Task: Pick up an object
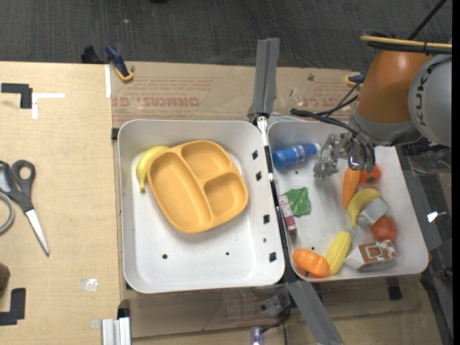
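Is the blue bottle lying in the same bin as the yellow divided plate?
No, the blue bottle lies in the right bin, while the yellow divided plate sits in the left bin.

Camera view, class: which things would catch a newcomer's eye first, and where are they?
The big orange divided plate lies in the left bin, a banana tucked at its far-left edge. The right bin holds bright toy foods, with a carrot beside the pincer. The orange-banded arm looms at the upper right.

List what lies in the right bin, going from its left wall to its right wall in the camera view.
Red stick → green piece → orange fruit → corn → carrot → small carton
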